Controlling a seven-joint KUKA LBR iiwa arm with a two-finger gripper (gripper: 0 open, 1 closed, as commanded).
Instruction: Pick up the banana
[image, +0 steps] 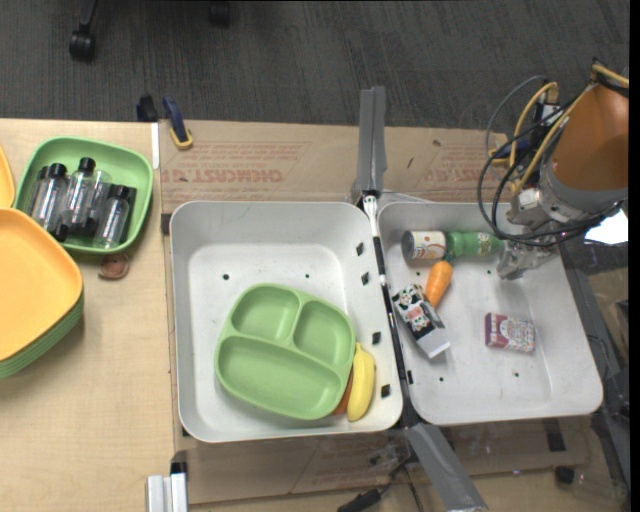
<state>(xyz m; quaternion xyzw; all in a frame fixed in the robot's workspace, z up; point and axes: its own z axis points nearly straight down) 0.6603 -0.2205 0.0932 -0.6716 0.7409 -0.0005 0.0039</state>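
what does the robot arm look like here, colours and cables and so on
The arm enters from the right as a broad rounded orange band above a pale grey wrist section. Loose loops of black, yellow and blue cable hang beside it. Below the wrist sits a small grey metal gripper; its details are too small to make out.

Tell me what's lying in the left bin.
In the left bin lies a green divided plate, with the banana against its right edge. Something orange peeks out under the banana; the rest is covered, so I can't identify it.
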